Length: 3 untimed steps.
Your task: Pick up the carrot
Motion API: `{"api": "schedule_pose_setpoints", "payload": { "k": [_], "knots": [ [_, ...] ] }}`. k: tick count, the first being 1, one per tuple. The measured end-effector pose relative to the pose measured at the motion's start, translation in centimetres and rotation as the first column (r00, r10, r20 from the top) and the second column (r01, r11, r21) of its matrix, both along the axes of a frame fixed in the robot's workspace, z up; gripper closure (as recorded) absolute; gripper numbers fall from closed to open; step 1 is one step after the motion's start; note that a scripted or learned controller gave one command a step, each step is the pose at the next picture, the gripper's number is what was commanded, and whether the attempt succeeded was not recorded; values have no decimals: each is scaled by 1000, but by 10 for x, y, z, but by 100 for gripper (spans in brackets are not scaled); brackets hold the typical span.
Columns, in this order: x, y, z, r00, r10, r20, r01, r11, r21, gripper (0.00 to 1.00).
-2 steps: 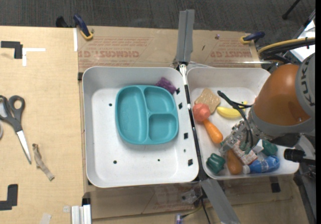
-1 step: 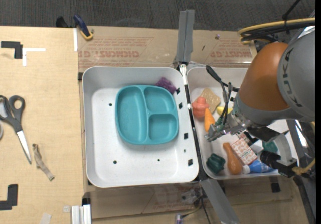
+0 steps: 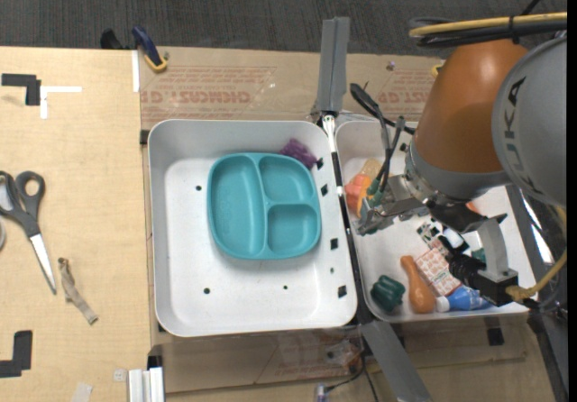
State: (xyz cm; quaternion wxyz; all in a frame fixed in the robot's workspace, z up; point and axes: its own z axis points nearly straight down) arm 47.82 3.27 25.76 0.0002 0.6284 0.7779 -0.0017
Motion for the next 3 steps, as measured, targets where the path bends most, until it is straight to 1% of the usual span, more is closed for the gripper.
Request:
{"api": "schedule_pose_setpoints", "payload": {
  "k": [1, 2, 3],
  "knots": [
    [-1, 63, -67, 985, 173, -3, -173, 985, 1, 100],
    [45, 84, 29, 942, 336, -1, -336, 942, 1, 100],
    [44, 3, 108, 970, 243, 0, -243, 970, 0, 100]
  ]
}}
